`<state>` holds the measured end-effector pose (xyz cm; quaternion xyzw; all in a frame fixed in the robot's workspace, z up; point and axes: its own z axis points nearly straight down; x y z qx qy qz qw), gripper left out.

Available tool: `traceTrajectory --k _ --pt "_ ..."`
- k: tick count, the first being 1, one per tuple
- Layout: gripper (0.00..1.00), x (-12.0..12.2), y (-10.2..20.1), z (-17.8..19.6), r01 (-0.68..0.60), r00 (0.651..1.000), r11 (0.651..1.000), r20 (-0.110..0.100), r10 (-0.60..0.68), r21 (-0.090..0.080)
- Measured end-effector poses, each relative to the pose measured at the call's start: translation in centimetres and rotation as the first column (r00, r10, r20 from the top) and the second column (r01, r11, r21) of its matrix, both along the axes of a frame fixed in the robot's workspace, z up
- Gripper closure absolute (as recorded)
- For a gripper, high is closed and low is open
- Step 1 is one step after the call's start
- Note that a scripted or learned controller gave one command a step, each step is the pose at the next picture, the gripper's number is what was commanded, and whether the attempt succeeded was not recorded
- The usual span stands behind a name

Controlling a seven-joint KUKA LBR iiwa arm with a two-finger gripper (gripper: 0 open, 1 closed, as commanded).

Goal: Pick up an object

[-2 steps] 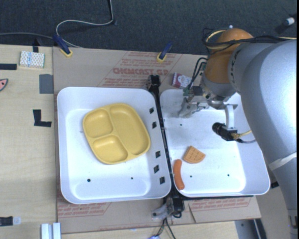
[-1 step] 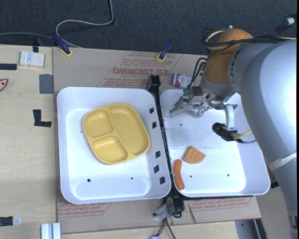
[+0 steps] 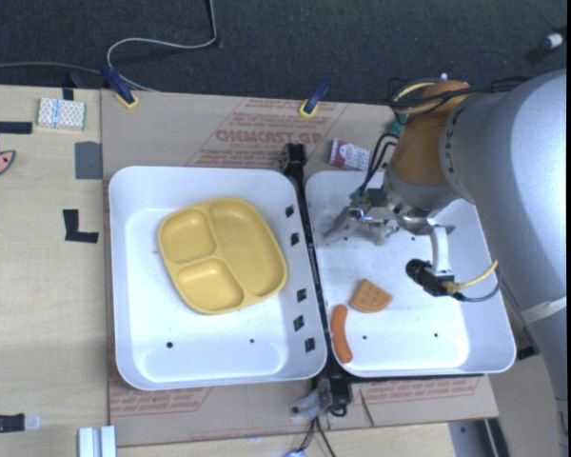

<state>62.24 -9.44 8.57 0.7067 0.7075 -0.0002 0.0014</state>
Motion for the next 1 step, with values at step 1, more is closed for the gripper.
traceTrajectory --k 1 --pt "1.00 0.03 0.03 0.98 -0.001 1.000 1.000 0.000 0.001 0.000"
